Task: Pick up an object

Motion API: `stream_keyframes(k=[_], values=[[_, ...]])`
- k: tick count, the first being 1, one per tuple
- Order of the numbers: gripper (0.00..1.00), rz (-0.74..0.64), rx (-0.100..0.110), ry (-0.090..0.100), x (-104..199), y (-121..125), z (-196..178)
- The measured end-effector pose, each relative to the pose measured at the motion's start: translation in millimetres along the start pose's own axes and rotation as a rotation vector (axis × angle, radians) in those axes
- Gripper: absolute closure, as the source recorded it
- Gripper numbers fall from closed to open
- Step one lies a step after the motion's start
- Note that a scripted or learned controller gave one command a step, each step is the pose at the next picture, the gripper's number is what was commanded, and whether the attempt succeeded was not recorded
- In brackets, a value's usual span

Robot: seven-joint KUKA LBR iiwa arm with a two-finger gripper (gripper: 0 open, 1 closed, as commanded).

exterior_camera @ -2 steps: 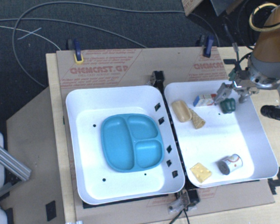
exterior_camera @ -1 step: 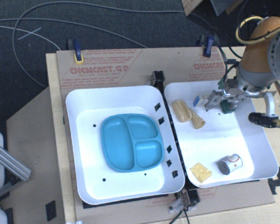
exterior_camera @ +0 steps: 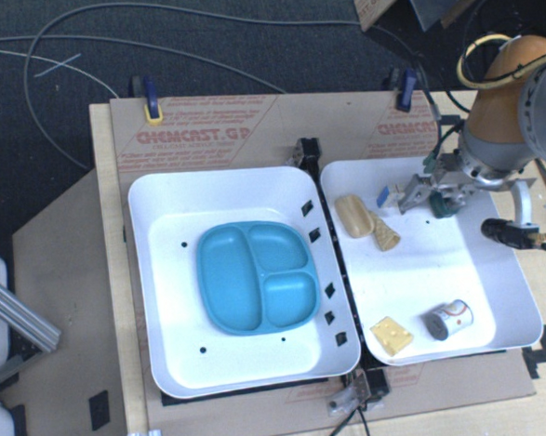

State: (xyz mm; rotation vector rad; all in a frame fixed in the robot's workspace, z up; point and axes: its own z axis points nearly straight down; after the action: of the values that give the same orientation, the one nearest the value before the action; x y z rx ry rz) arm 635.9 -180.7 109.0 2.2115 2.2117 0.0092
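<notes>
Gripper [exterior_camera: 419, 198] low over right bin [exterior_camera: 504, 322], grip state impossible to tell. Bread [exterior_camera: 355, 216], cheese [exterior_camera: 391, 335], can [exterior_camera: 448, 319] there; blue plate [exterior_camera: 257, 276] in left bin [exterior_camera: 165, 341].

We've got two bins side by side on the bench: left bin [exterior_camera: 157, 295], right bin [exterior_camera: 502, 290]. Divided plate [exterior_camera: 257, 277] sits mid left bin. In the right bin: bread roll [exterior_camera: 355, 215] at the back left, a smaller piece [exterior_camera: 386, 238] touching it just in front; cheese wedge [exterior_camera: 391, 335] front left, small can [exterior_camera: 448, 319] just right of it. Gripper [exterior_camera: 427, 195] over the back of the right bin, right of the roll.
</notes>
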Motion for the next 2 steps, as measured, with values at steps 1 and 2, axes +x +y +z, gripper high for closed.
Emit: stream_keyframes(k=[1,2], values=[[1.0,-0.002,0.005,0.003,1.5,-0.9,-5.7],[1.0,0.0,0.008,0.004,1.7,-6.3,-53.3]])
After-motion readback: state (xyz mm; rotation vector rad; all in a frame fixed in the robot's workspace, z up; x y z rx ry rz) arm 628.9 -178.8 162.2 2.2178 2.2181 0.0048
